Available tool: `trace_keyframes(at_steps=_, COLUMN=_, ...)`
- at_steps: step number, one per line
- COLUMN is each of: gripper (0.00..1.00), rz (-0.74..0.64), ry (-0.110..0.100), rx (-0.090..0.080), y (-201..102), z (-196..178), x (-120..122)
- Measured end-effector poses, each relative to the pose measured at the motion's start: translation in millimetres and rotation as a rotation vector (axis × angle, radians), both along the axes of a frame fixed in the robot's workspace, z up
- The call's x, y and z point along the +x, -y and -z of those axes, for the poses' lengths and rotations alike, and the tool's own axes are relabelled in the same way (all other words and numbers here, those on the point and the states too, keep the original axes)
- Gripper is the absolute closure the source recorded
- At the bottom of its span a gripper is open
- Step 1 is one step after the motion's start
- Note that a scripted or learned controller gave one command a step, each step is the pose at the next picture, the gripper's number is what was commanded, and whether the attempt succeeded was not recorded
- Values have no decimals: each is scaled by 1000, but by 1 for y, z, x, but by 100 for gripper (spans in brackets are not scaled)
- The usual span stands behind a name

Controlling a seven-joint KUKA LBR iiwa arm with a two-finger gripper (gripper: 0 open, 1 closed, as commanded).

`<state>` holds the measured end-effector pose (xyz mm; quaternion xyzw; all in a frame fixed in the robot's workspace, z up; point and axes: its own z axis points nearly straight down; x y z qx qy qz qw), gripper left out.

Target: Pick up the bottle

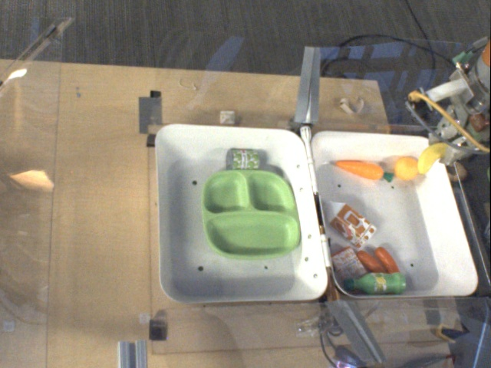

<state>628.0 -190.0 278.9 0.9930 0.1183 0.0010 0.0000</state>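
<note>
Green bottle (376,284) at right bin's (445,240) front, far from gripper (453,140).

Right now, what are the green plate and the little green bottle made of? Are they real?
The green plate looks like moulded plastic: one even matte colour, rounded edges, three pressed-in sections. The green bottle, lying in the right bin, also looks like plastic, slightly glossy with a yellow label, probably a toy. It is too small to be sure.
</note>
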Motion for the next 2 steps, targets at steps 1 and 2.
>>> trace_keyframes(at_steps=1, gripper=100, rz=-14, ry=-4, rx=1, y=-65, z=79, x=25)
trace_keyframes(at_steps=2, gripper=100, rz=29, ry=2, rx=0, y=-14, z=-19, x=13)
